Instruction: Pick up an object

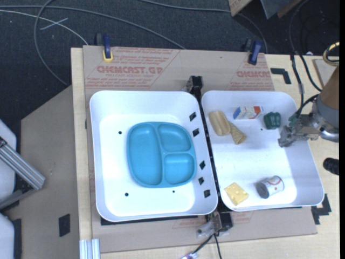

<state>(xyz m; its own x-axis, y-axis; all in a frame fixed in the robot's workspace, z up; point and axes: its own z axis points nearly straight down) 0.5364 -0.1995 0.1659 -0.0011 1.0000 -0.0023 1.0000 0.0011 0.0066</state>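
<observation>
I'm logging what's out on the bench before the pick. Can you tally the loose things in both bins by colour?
Blue: 1, divided plate
Tan: 1, bread piece
Yellow: 1, cheese wedge
Green: 1, small item
White-red-blue: 1, carton
Grey-white: 1, can
Total: 6

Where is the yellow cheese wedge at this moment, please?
The yellow cheese wedge lies in the right bin, near its front-left corner, just left of the small grey can.

Right bin [302, 171] centre open; toys ring it: bread [225, 126], carton [247, 113], cheese [236, 193], can [269, 186].
</observation>
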